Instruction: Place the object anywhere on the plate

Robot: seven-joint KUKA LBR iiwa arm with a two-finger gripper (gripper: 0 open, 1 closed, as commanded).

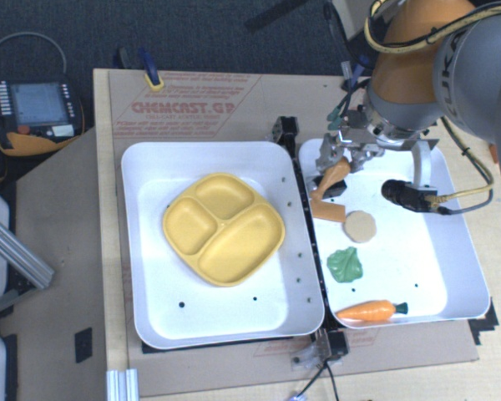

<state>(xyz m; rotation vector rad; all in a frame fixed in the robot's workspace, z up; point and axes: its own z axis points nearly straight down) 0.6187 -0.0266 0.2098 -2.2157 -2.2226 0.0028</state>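
Cardboard-topped bench, two white bins, dark floor.

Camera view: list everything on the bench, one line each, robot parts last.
plate: one, yellow, three compartments, in the left bin
left bin: one, white, left half of the bench
right bin: one, white, beside it
carrot: one, orange with green top, right bin's near edge
leaf: one, green, right bin
round piece: one, beige, above the leaf
orange-brown pieces: two, by the right bin's left wall
pendant: one, grey, far left
arm: one, grey and orange
hand: one, over the right bin's far left corner
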